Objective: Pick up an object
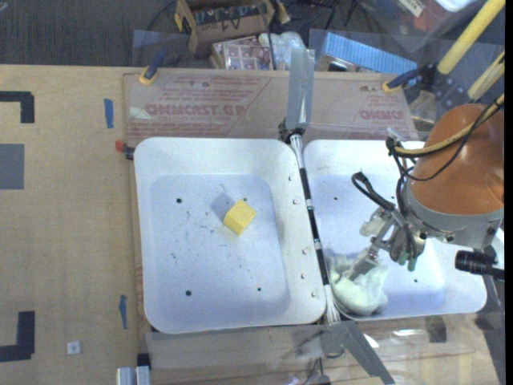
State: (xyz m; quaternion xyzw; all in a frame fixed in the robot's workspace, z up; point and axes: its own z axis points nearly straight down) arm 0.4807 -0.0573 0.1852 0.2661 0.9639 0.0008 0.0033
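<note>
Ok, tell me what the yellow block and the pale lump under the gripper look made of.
Yellow block: likely foam or painted wood; matte, flat faces, crisp edges, no glare.
Pale lump: probably soft cloth or plush; whitish, rumpled, no firm outline, though too blurred to be sure.

Both white bins (160, 183) look like smooth, slightly scuffed plastic, the yellow block (240, 216) matt, the bench (64, 239) pale bare wood.

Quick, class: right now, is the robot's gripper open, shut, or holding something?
Gripper: cannot be told. It sits low in the right bin, right at the pale soft object; a grasp is not visible.
</note>
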